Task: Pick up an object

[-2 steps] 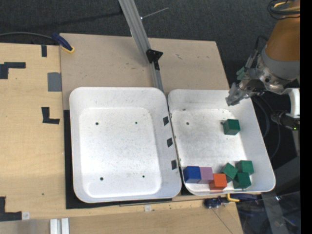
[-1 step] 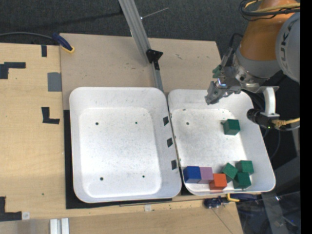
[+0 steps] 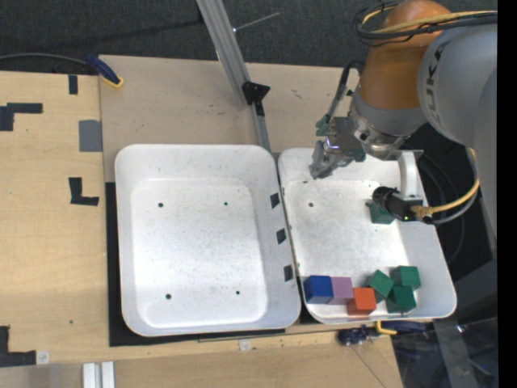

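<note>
Claw (image 3: 325, 166) beneath "KU"-lettered grey arm (image 3: 460, 63)

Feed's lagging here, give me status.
Pincer at right bin's far edge, nothing gripped. Blocks clustered at near edge. Path clear.

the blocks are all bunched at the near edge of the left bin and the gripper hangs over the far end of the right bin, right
Not quite: the camera view shows the blocks bunched at the near edge of the right bin, not the left bin. The gripper does hang over the right bin's far end.
</note>
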Action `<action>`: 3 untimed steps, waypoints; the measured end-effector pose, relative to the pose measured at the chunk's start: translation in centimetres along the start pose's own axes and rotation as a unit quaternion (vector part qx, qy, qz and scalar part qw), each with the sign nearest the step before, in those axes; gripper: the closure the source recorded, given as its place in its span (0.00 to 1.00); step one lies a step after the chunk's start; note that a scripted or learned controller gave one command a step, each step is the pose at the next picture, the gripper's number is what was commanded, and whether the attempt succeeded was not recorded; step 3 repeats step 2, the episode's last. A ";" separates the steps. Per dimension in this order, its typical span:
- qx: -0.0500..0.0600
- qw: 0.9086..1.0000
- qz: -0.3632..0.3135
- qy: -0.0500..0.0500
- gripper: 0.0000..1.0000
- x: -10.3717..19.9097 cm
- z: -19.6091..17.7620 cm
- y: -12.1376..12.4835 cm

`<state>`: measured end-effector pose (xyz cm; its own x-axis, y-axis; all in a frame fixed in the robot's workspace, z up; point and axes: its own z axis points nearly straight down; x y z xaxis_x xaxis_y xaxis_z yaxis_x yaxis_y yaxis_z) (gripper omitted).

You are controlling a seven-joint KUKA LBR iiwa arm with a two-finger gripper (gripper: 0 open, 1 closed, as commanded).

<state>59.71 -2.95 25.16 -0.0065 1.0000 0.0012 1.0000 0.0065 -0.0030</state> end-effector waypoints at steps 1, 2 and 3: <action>-0.001 1.000 -0.001 0.000 1.00 6.0 -0.3 -0.3; -0.001 1.000 -0.001 0.000 1.00 12.2 -0.2 -0.3; -0.001 1.000 -0.001 0.000 1.00 12.2 -0.2 -0.3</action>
